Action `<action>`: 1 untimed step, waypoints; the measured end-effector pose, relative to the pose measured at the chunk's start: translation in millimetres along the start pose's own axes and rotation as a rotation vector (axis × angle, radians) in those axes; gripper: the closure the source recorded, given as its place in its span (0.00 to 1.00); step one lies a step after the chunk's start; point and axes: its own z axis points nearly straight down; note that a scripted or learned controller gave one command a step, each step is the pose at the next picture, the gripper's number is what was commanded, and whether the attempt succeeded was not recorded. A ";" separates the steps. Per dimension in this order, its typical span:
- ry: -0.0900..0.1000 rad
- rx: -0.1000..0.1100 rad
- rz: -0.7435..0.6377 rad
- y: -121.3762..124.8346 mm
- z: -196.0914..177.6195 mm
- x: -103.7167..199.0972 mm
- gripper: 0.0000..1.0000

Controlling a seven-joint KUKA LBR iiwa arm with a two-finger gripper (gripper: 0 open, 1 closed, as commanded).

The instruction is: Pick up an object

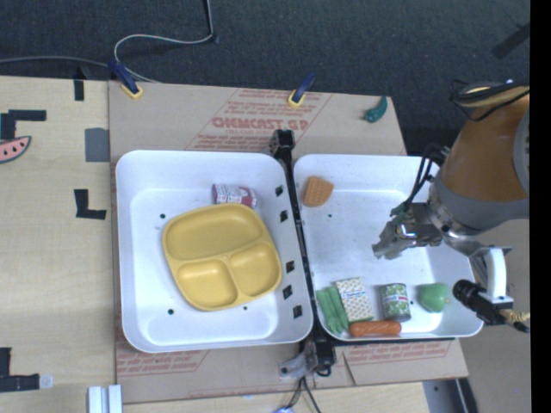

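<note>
Camera view: gripper (394,237) is seen low over the bare floor of the right bin (362,222), fingers slightly parted, nothing held between them. Green-labelled can (394,300) stands near the front wall, between small carton (354,298) and green fruit (434,297); carrot (374,327) lies just before it.

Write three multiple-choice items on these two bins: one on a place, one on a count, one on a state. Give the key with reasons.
1. Where does the yellow tray lie?
A. left bin
B. right bin
C. on the cardboard

2. How many compartments does the tray have?
A. two
B. three
C. five

3. How does the gripper stand?
A. gripping the green ball
B. pressed on the tray
C. over the right bin, holding nothing

Key: 1 A, it rests inside the left bin. 2 B, one large and two small wells show. 3 C, it hangs over bare white floor, apart from the green ball.
</note>
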 end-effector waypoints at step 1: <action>0.000 0.001 -0.001 0.5 -9.3 0.2 1.00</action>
